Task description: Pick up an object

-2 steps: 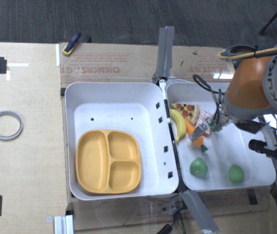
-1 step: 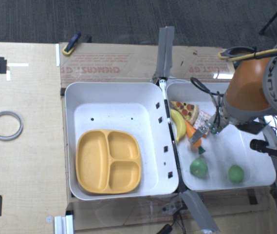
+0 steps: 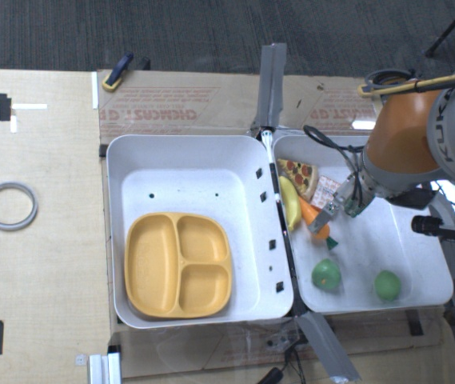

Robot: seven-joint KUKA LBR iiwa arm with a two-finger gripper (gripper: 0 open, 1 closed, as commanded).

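Note:
The right bin (image 3: 419, 298) holds a yellow banana (image 3: 289, 201), a pizza-slice toy (image 3: 299, 173), an orange carrot (image 3: 315, 217) with a small green tip (image 3: 331, 243), and two green round fruits (image 3: 326, 274) (image 3: 386, 285). My gripper (image 3: 329, 211) reaches down from the right into the bin's left part, right over the carrot and beside the banana. Its tip hides part of the carrot. I cannot make out whether anything is held.
The left bin (image 3: 131, 166) carries a yellow divided plate (image 3: 179, 262). A grey tape roll (image 3: 9, 206) lies on the bench at far left. A blue-and-yellow tool (image 3: 117, 72) lies on the cardboard behind the bins. Cables run near the arm at right.

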